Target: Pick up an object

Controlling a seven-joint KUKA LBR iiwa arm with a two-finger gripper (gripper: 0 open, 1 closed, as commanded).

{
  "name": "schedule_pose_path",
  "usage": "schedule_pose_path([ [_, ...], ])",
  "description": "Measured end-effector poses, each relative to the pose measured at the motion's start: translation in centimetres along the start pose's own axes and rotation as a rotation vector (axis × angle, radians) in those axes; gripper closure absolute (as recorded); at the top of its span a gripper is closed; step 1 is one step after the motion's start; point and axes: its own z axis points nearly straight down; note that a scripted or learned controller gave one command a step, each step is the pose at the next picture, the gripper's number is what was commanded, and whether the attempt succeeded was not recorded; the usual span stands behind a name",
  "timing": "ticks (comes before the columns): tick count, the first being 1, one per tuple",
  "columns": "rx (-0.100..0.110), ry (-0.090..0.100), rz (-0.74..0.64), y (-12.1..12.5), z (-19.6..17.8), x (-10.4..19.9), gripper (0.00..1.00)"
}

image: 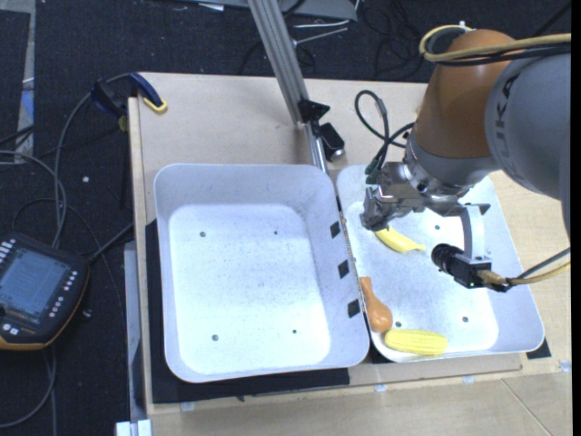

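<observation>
My gripper (379, 218) hangs low over the upper left part of the right bin (508, 321), beneath the grey and orange arm. A small yellow banana-shaped piece (399, 241) lies just below and right of it, touching or almost touching the gripper's tip. An orange spoon-like object (375, 310) rests by the bin's left wall. A yellow corn cob (417, 341) lies near the bin's front edge.
The left bin (182, 189) sits beside the right one, divided by a ridge with black clips. A black sensor block (457, 265) with a cable hangs over the right bin. A slanted metal pole (286, 62) rises behind the bins.
</observation>
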Motion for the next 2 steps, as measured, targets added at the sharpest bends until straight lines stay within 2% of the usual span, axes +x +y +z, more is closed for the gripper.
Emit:
schedule_pose_path([
  [1, 0.002, 0.0, 0.001, 0.7, 1.0, 4.4, 1.0],
  [2, 0.0, 0.0, 0.0, 2.3, 0.1, 9.6, 1.0],
])
